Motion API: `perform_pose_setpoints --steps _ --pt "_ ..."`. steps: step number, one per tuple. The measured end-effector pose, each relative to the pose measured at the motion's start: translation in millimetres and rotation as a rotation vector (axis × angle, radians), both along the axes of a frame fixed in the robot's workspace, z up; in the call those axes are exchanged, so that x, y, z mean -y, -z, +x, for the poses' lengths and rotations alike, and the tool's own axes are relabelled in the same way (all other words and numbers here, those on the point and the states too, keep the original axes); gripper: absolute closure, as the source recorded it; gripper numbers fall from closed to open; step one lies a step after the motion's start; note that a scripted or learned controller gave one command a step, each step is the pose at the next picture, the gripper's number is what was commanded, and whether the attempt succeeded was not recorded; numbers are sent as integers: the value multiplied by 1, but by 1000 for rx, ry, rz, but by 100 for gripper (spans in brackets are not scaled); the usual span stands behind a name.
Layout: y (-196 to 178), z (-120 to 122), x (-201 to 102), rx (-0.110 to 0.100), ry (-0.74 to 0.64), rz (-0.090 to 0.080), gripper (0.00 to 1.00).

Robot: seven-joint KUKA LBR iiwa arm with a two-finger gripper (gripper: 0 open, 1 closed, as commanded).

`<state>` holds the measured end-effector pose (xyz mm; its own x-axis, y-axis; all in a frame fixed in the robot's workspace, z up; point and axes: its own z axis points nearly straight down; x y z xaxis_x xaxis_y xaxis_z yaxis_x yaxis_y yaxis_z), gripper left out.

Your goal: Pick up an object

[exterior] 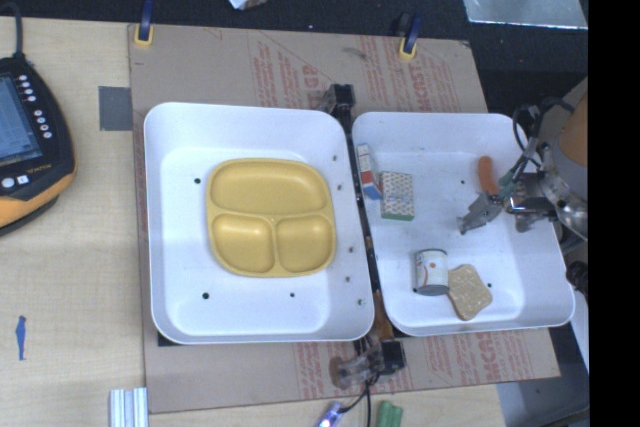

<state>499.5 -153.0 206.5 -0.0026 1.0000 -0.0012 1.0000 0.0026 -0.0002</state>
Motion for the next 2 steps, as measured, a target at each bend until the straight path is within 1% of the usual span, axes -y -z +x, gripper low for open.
perform_pose_setpoints --steps 1,2 --pt "89 -17 -53 -4 -4 2 0" --pt "114 -23 -57 0 -5 0 0"
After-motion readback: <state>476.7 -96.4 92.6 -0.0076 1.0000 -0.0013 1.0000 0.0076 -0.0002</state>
